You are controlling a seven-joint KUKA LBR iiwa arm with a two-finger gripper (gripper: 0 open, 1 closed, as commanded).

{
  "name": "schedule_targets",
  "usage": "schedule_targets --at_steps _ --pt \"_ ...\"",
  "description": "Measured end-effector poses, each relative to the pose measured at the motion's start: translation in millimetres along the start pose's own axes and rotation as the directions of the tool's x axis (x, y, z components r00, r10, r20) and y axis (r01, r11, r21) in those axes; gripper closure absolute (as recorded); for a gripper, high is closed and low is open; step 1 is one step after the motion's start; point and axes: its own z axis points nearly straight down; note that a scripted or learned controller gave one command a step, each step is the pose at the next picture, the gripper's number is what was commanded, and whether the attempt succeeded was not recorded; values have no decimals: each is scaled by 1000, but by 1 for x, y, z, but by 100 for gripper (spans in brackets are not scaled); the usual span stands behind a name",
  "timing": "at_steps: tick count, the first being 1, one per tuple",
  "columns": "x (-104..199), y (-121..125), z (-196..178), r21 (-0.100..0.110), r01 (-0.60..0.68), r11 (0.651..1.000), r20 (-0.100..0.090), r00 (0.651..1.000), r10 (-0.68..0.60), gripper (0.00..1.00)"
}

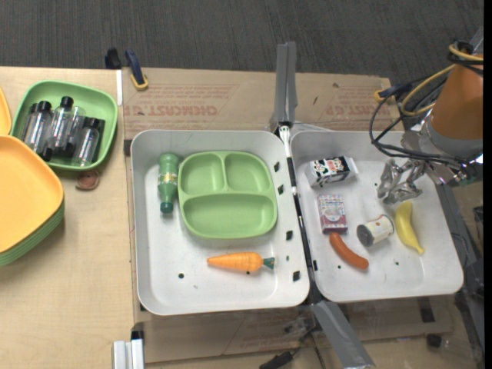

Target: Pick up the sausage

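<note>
Over in the right bin (446, 279), the sausage (349, 251) lies near the front, slanted, just below the small pink box (333, 212) and just beside the little white roll (375, 231). Next to that roll sits a banana (408, 227). Hovering over the bin's far right side is the tool (397, 184), right above the banana's top end, with nothing gripped that I can see. Can't tell if it's open or closed though, honestly. Left bin (146, 275) has a green divided plate (227, 193) and a carrot (240, 262).
</note>
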Motion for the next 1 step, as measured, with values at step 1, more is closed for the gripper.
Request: schedule_targets --at_steps 1 --pt "22 13 0 -1 192 981 0 981 -192 100"
